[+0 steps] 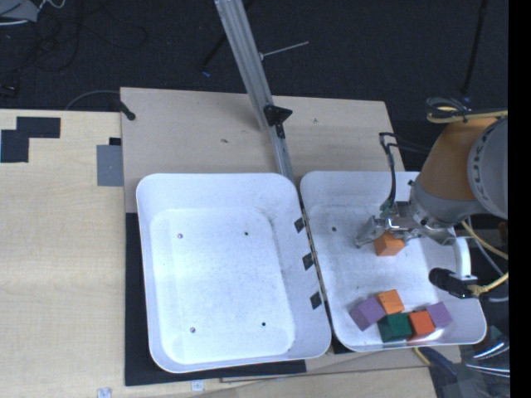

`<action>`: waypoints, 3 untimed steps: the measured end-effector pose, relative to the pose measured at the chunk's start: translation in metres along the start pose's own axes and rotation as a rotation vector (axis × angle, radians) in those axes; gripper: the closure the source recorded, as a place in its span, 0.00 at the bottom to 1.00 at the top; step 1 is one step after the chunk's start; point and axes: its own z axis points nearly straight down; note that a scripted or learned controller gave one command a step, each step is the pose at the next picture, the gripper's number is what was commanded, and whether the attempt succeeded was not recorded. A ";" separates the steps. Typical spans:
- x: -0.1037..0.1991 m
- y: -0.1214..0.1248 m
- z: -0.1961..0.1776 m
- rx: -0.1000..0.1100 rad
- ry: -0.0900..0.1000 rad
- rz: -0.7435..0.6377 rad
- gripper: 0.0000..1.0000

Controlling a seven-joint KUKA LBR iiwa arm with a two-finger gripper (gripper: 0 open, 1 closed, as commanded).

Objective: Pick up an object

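L bin [166, 214] lies bare w/ wide open floor. R bin [332, 197]: gripper [387, 237] sits mid-floor, fingers pinching an orange block [387, 245], open floor toward the L wall. Cluster near front rim: purple block [366, 313], orange cube [391, 301], green block [396, 327], orange-red block [421, 322], 2nd purple block [439, 313].

The bench [58, 247] is pale wood, with a tan board [199, 131] laid over its far part. Two white bins sit side by side: the left bin [220, 268] on a black mat [133, 305], the right bin [340, 206] touching it along the middle.
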 end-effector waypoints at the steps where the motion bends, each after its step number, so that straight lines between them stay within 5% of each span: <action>1: -0.002 0.000 -0.010 0.001 0.001 0.006 1.00; 2: 0.062 0.017 -0.093 -0.007 0.002 -0.010 1.00; 3: 0.140 0.044 -0.108 -0.003 0.001 -0.010 1.00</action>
